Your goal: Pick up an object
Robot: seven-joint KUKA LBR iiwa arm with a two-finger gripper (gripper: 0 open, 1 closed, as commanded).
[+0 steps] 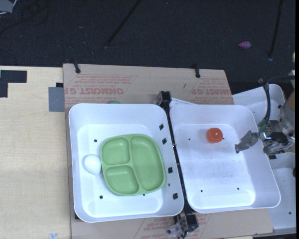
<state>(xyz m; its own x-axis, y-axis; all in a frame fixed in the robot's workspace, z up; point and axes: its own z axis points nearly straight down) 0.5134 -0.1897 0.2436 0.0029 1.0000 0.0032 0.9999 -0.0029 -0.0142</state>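
Gripper state unclear, orange object in right bin, green tray in left bin

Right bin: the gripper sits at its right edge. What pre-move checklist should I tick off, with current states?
1. Target present: small orange object lies in the right bin. Ok.
2. Target free of neighbours: nothing touches it. Ok.
3. Gripper apart from the target, to its right, nothing seen between its fingers. Ok.
4. Finger opening wide enough: cannot tell.
5. Gripper height above the bin floor: cannot tell.
6. Left bin items, green divided plate and white egg-like object, away from the approach. Ok.
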